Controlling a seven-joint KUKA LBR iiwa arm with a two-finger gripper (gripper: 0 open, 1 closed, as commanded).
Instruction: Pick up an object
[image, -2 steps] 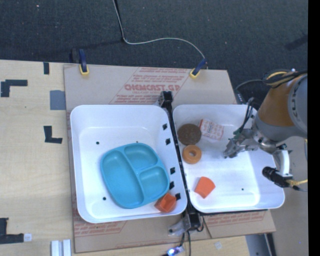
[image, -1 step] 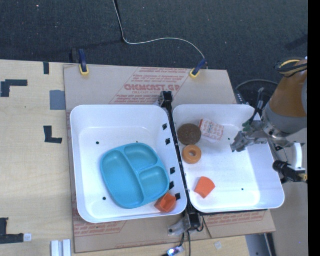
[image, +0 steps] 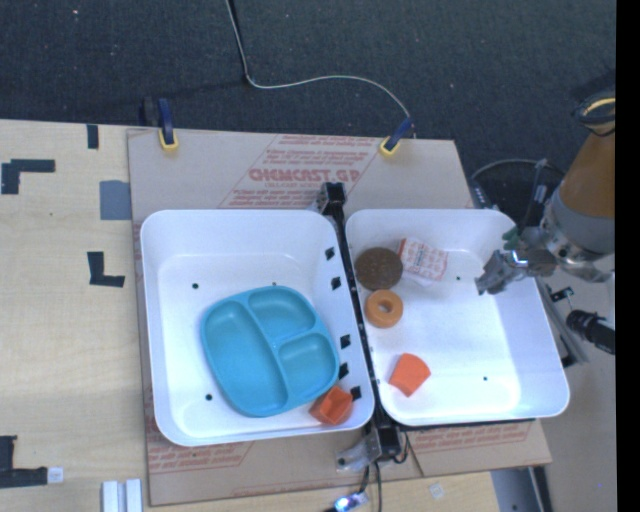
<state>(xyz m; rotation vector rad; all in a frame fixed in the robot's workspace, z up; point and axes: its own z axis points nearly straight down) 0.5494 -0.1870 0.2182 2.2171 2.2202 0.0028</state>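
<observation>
On the left, a wooden surface (image: 60, 330) with dark tape marks is being observed, and beside it a brown board (image: 300, 170) is being held by two clamps at its far edge. The left bin (image: 165, 300) is carrying a blue divided tray (image: 268, 348), and a small orange-red block (image: 333, 406) is lying at the tray's near right corner, against the bin wall.

In the right bin (image: 520, 380), four candidates for picking are being noted: a brown disc (image: 379, 266) near the divider, a white packet with red print (image: 424, 259) just beside it, a tan ring (image: 383, 308) touching or nearly touching the disc's near edge, and an orange wedge (image: 409, 373) lying apart, nearer the front.

The gripper (image: 494, 276) is hanging over the right part of this bin, near its far right wall, with nothing seen between the jaws; whether they are wide or narrow cannot be told at this resolution. The approach step is judged to be in hand, with no grasp made. The next move is judged to call for travel leftward and a descent over one item; the wedge, standing clear of neighbours, appears easiest.

Beyond the surface, dark carpet (image: 430, 50) is being crossed by a thin cable (image: 310, 80).
</observation>
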